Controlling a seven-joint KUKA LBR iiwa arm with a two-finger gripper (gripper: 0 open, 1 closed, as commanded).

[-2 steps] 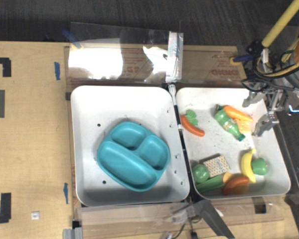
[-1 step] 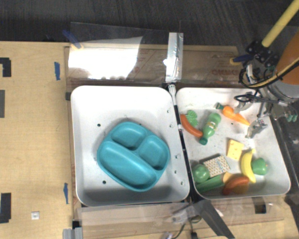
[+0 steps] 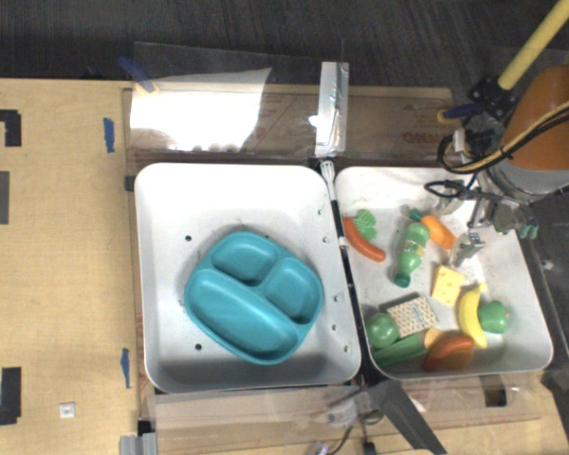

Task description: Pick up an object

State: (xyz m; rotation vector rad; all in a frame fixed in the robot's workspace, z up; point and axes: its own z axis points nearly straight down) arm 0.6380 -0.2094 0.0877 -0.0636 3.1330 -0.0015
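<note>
The right-hand white bin [image 3: 541, 335], in the lower right of the frame, holds a heap of small toy foods. Near its upper left lie a red-orange sausage-shaped piece [image 3: 364, 243] and a small green piece [image 3: 364, 222] just above it. Toward the middle stands a green bottle [image 3: 410, 253], tilted, with an orange carrot [image 3: 438, 230] just to its upper right. Below these sit a yellow cheese wedge [image 3: 447, 285], a yellow banana [image 3: 469, 316], a green round piece [image 3: 494, 318], a speckled cracker-like square [image 3: 411, 315], a green apple-like ball [image 3: 380, 329], a dark green cucumber shape [image 3: 399, 350] and a red-orange piece [image 3: 449, 350], all crowded along the bin's lower edge.

The gripper [image 3: 470, 245] hangs over the upper right part of this bin, just right of the carrot and above the cheese wedge. Nothing is seen between its fingers, and how far apart they stand cannot be told from this view. The grey arm with its orange band [image 3: 546, 121] enters from the upper right corner.

The left-hand white bin [image 3: 161, 282], in the centre of the frame, holds a teal divided plate [image 3: 253, 295].
</note>
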